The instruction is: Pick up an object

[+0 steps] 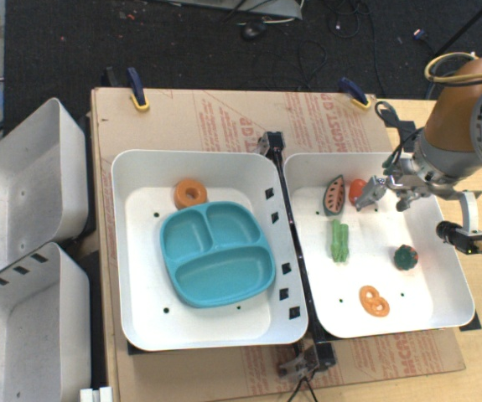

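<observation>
Camera view looks down on the right bin (454,308), where several small toys lie. A red piece (356,191), too small to name, sits near the bin's back edge, just beside the gripper (381,189); whether the two touch cannot be told, nor whether the jaws are open or closed. A watermelon slice (334,195) lies just left of the red piece, toward the back left corner. A green pea-pod-like toy (339,242) rests near the bin's middle, a dark green round toy (405,257) nearer the right edge, and an orange pretzel (374,301) close to the front edge. In the left bin (132,249), a blue divided plate (216,255) fills the centre, with an orange doughnut (190,193) just behind it toward the back edge.
</observation>
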Robot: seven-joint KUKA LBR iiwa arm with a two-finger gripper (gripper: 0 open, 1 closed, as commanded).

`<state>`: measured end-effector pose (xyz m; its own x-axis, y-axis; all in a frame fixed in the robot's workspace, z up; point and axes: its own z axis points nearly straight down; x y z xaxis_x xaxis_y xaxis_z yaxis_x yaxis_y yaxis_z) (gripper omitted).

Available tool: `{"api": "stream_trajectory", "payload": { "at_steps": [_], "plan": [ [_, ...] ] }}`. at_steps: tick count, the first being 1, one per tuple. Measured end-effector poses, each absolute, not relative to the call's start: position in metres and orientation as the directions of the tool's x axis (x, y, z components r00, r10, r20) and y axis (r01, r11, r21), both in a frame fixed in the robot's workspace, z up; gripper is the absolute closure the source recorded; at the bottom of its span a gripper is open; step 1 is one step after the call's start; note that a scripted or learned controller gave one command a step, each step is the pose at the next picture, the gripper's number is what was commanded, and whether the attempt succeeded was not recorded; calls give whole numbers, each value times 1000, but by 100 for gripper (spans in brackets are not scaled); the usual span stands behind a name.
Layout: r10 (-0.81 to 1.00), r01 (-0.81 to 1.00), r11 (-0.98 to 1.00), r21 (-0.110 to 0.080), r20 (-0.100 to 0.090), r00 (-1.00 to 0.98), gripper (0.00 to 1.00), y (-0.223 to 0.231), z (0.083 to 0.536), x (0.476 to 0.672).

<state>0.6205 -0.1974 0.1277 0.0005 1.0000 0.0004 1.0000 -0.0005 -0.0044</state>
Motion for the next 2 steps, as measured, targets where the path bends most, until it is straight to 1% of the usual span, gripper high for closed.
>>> {"api": "stream_trajectory", "payload": {
  "at_steps": [1, 2],
  "plan": [
    [1000, 1000, 0, -2, 0, 0, 0, -197, 90, 620],
    [1000, 1000, 1, 4, -2, -1, 100, -197, 104, 622]
  ]
}}
